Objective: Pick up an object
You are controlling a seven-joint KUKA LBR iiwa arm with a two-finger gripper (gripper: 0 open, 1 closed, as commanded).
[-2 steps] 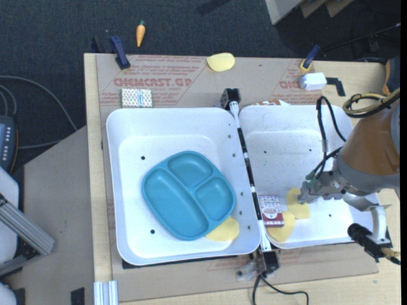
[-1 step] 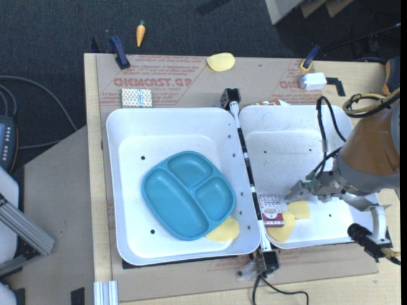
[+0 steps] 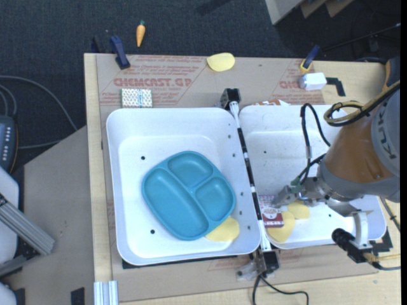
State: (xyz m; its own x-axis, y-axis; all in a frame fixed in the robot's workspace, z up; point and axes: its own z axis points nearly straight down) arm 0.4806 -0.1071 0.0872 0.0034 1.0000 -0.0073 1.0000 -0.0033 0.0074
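Hand [image 3: 294, 194] low in right bin [image 3: 280, 138], yellow object [image 3: 299, 211] just beneath, finger state unclear

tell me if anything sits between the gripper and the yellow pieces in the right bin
Nothing visible stands in the way. The gripper hangs low in the right bin, right beside the yellow pieces near the front-left corner. A small red and white packet lies next to them against the divider, not between.
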